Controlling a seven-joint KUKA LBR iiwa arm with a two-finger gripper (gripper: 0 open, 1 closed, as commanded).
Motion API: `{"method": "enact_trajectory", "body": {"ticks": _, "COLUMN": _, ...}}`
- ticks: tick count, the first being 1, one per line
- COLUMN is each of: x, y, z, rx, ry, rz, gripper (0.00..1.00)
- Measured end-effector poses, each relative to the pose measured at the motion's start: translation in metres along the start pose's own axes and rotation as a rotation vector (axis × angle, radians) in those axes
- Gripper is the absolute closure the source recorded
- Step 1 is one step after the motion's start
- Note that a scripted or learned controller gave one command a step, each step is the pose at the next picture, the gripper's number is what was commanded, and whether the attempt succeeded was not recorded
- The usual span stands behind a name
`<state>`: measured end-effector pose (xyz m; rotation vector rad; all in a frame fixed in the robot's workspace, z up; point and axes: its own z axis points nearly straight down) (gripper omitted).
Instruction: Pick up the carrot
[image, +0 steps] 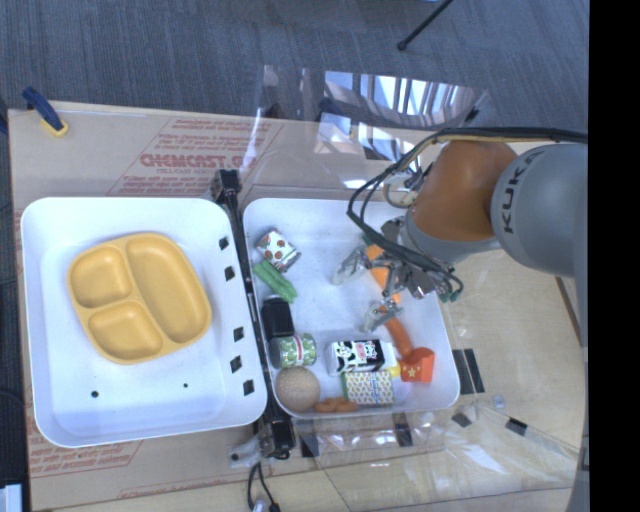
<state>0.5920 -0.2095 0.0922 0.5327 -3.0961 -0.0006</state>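
Carrot (400, 335) is seen lying in the right bin (320, 215), just below the gripper (372, 287) and above a red block (419, 365). The gripper is held spread open over the bin, nothing being gripped between its fingers (350, 265).

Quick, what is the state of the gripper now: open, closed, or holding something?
Gripper: open, fingers spread above the right bin, next to the carrot; nothing between them.
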Motion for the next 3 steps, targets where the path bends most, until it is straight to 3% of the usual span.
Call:
{"method": "enact_trajectory", "body": {"ticks": 1, "x": -0.004, "y": 0.001, "z": -0.012, "rx": 0.002, "ry": -0.005, "rz": -0.008, "gripper": 1.00}}
{"method": "enact_trajectory", "body": {"ticks": 2, "x": 0.018, "y": 0.030, "z": -0.075, "rx": 0.003, "ry": -0.004, "rz": 0.371, "gripper": 1.00}}
{"method": "enact_trajectory", "body": {"ticks": 3, "x": 0.056, "y": 0.025, "z": -0.021, "rx": 0.004, "ry": -0.007, "rz": -0.008, "gripper": 1.00}}
